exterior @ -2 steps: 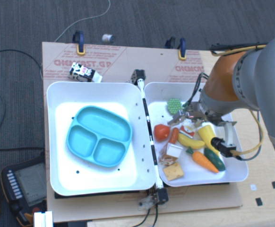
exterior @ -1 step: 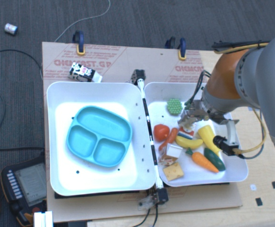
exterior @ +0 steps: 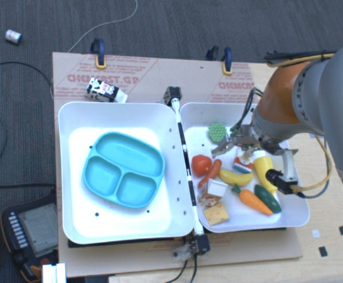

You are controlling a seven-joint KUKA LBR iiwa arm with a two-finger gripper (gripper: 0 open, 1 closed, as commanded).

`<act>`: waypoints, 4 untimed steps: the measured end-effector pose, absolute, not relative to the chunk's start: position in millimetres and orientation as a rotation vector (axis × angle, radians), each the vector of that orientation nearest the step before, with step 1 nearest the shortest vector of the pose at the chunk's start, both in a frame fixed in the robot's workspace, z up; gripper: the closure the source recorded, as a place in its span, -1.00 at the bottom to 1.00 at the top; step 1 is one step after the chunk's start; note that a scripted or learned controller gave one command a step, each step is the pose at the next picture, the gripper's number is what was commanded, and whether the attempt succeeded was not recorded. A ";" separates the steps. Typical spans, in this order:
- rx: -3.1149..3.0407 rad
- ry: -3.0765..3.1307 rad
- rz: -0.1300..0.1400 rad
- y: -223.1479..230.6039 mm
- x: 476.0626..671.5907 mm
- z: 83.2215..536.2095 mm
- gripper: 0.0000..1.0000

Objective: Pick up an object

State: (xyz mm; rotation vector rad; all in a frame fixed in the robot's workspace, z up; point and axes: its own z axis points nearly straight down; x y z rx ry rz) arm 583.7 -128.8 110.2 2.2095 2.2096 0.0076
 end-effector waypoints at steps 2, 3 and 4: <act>2.199 2.192 0.017 -127.7 523.6 105.0 1.00; 2.199 2.193 0.017 -127.4 523.6 104.7 -1.00; 2.202 2.196 0.015 -108.0 509.1 92.7 -1.00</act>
